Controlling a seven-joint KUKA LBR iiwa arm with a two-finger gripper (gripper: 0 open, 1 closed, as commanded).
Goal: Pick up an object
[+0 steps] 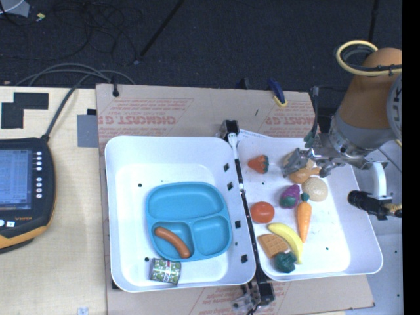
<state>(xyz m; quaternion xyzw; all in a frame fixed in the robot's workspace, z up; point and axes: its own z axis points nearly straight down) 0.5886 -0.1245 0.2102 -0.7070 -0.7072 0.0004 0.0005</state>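
My gripper (307, 163) is low over the upper part of the right bin (357, 241), just above a small orange-tan toy food (302, 174). The gripper's metal parts overlap that piece, and I cannot tell whether it is held. Close below it lie a cream round piece (315, 189), a purple piece (290, 196) and a carrot (304, 219). A red strawberry-like piece (259, 164) sits to the gripper's left. Lower in the bin are a tomato (262, 211), a banana (289, 238), a bread slice (272, 243) and a green broccoli (285, 262).
The left bin (125, 176) holds a blue divided plate (197, 209) with a sausage (172, 241) in it, and a small can (164, 271) by the front wall. A ridge (237, 195) divides the bins. A pendant tablet (20, 189) lies far left.
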